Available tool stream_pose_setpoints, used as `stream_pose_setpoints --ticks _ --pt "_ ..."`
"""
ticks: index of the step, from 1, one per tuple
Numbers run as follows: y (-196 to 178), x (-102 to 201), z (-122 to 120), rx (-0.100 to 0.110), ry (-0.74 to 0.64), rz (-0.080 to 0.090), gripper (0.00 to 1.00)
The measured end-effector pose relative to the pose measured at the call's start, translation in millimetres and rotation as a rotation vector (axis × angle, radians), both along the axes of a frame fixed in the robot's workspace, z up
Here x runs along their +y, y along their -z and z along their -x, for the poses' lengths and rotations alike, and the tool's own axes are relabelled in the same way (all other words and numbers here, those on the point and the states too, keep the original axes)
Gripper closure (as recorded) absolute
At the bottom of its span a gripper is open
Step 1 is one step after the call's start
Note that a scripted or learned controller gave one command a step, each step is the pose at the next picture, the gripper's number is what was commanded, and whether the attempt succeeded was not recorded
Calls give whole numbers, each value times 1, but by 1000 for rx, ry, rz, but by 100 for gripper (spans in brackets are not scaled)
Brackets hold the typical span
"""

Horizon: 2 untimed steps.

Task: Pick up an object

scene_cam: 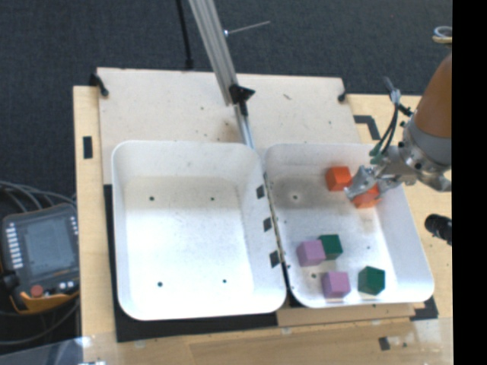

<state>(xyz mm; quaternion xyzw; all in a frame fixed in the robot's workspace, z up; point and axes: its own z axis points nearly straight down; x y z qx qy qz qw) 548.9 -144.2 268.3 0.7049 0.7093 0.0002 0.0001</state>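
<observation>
The table holds two white bins, and the end effector hangs low over the right bin.

An orange block sits right under the end effector, partly hidden by it. A second orange block lies just to its left, near but apart. Both look square, so they have no long side and point no special way. The view is poor here: it may be touching the near block, and I cannot tell if it is spread or pressed together. Purple and green blocks sit well apart, toward the bin's front.

No readable text, labels or numbers anywhere
</observation>
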Motion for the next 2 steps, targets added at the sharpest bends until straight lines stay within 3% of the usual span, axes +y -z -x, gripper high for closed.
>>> stream_pose_setpoints --ticks 2 --pt "9 115 -23 -1 -2 -1 100"
